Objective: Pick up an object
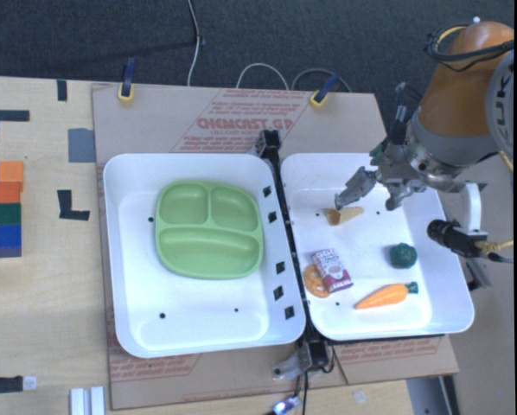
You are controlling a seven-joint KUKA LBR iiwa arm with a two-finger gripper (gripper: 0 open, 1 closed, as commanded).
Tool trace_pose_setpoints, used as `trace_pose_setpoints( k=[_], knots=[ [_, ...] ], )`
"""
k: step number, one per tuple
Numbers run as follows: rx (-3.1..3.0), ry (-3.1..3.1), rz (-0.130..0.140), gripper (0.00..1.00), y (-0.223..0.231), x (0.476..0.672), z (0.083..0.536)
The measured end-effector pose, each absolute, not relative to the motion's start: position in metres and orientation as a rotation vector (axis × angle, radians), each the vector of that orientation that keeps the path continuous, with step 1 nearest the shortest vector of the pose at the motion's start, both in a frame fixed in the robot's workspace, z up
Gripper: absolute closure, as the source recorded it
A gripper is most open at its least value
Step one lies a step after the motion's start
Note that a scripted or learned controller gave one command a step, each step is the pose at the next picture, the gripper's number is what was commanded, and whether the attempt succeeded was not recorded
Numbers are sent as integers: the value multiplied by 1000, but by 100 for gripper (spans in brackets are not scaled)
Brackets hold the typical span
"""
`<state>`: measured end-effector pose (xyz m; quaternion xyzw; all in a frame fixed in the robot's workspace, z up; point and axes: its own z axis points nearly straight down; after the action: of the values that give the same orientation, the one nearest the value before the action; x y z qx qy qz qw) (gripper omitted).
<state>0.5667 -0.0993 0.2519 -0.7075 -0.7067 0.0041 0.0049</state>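
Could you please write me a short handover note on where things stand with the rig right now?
Gripper: open, low over the upper part of the right bin, holding nothing; one finger's tip is beside the tan piece.
Right bin contents: tan piece near the top, pink packet lying against an orange round item, carrot, dark green ball.
Left bin: green divided plate.
Done: approach towards the tan piece.
Left: close on an object and lift it; nothing picked yet.
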Motion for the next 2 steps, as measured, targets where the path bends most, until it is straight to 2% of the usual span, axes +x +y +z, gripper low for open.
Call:
trace_pose_setpoints(
  k=[1, 2],
  knots=[
    [-2219, -2222, 2, 0, -99, 569, 258],
    [-2216, -2219, 7, 0, -89, 563, 201]
  ],
)
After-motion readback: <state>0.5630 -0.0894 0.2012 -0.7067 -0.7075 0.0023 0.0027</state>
